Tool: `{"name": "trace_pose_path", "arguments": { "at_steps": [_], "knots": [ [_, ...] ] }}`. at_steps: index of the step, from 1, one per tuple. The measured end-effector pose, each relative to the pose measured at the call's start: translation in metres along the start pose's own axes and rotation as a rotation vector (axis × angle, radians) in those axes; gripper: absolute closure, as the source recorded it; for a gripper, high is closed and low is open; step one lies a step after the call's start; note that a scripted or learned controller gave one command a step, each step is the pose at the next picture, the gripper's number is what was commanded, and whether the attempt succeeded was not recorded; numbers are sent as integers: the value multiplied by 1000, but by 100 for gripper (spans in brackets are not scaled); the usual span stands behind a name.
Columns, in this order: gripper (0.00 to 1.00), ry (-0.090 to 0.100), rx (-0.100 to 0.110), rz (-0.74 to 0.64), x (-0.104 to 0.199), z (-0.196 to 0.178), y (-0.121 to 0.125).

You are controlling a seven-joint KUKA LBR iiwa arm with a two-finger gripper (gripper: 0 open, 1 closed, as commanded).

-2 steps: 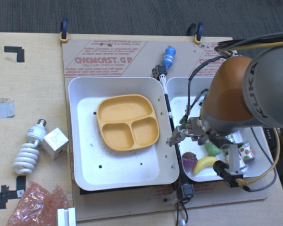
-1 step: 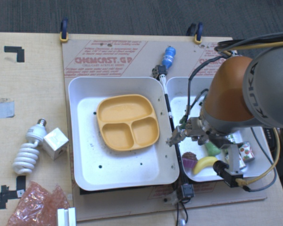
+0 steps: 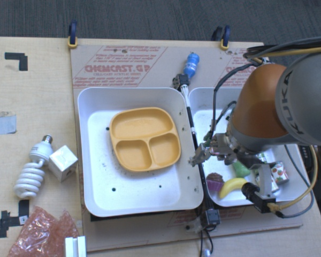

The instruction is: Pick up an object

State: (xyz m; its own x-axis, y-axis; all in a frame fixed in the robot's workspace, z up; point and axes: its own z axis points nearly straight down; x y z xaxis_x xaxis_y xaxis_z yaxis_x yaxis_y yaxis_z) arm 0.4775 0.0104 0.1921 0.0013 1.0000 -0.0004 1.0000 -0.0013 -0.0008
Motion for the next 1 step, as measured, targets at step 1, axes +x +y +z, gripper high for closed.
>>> {"name": "trace_pose_path", "arguments": {
  "at_steps": [1],
  "knots": [
    [0,0,0,0,0,0,0]
  ]
}}
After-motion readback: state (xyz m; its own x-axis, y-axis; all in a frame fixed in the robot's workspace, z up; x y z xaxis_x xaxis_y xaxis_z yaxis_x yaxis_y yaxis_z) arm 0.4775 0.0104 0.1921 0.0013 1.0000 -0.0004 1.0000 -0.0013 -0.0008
